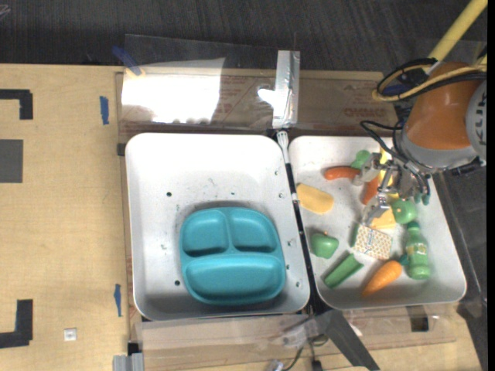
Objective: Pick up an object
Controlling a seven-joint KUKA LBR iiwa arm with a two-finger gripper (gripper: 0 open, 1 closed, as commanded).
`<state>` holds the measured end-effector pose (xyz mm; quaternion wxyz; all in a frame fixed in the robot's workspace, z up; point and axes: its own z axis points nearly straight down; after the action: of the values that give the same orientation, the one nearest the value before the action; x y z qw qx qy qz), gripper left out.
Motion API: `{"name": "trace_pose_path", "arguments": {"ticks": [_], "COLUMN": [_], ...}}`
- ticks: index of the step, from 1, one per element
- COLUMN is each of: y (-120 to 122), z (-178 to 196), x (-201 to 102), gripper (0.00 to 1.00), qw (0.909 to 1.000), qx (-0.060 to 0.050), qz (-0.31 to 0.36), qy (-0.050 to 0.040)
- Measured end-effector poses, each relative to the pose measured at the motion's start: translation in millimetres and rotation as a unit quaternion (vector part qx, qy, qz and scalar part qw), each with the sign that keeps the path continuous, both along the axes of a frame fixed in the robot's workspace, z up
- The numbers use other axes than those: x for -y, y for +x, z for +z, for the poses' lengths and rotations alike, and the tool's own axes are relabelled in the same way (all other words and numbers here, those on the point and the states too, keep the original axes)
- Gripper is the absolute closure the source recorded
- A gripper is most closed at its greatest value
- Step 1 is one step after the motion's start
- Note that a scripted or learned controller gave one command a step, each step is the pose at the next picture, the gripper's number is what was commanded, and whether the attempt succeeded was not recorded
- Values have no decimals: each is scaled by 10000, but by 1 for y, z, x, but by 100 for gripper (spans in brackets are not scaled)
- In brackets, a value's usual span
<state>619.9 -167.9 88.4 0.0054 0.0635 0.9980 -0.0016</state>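
Camera view shows you a tan bench [62,230] under two white bins, the left bin [155,168] holding a teal tray [230,255], the right bin [448,273] toy food like a carrot [384,277], the gripper [384,195] low among it, its grasp unreadable.

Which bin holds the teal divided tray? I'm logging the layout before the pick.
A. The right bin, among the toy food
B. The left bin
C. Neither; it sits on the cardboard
B: the teal divided tray lies flat in the left bin, while the toy food and the gripper are over the right bin.
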Motion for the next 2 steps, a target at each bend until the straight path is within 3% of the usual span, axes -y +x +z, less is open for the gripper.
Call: {"name": "trace_pose_path", "arguments": {"ticks": [1,2], "y": [29,-1], "z": [1,0], "x": [18,13], "gripper": [0,0], "qw": [9996,9982], "qx": [-166,-9], "qz": [-237,-594], "qy": [72,25]}}
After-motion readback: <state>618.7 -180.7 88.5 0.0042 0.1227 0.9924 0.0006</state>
